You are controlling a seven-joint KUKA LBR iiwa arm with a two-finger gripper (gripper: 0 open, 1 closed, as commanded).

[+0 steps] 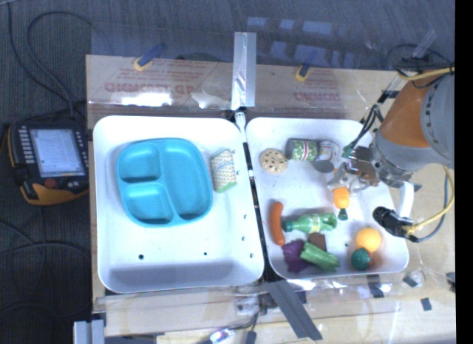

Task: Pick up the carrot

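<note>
grey arm (442, 124) with orange band, yellow cable (436, 220) trailing.

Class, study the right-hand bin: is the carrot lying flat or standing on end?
Lying flat. The carrot rests lengthwise on the floor of the right bin, beside the green bottle.

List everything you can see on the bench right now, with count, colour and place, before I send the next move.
Bins: 2, white, side by side on the bench.
Divided plate: 1, light blue, left bin.
Wrapped snack: 1, tan, left bin, right of the plate.
Cookie: 1, beige, right bin, upper left.
Can: 1, green and grey, on its side, right bin top.
Carrot: 1, orange-red, right bin, left side.
Green bottle: 1, lying beside the carrot.
Purple item: 1, right bin bottom.
Small orange piece: 1, below the gripper.
Orange fruit: 1, right bin, lower right.
Handheld controller: 1, black and orange, floor on the left.
Gripper: 1, grey, over the right bin's upper right.
</note>
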